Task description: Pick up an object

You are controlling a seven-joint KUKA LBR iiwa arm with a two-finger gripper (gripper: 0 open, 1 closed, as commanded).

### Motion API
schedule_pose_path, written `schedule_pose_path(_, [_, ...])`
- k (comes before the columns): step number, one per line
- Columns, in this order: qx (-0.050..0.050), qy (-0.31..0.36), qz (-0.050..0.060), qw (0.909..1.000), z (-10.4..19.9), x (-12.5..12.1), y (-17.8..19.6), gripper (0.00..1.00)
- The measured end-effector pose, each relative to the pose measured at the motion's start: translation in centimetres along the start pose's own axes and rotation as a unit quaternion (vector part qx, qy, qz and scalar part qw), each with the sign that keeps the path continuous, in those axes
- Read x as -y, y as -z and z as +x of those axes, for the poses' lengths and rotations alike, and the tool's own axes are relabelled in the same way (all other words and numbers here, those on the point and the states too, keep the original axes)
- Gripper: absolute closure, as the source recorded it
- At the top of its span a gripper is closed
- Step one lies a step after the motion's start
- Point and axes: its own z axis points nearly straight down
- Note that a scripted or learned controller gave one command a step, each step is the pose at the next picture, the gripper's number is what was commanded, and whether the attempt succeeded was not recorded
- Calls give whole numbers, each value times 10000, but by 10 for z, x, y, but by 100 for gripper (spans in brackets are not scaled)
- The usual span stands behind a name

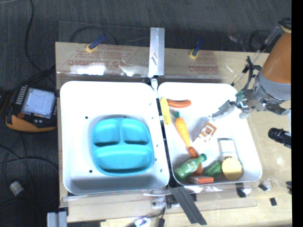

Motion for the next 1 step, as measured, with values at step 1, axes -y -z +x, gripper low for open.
schedule_pose_path(1, [-9, -846, 8, 9964, 11, -6, -145, 0])
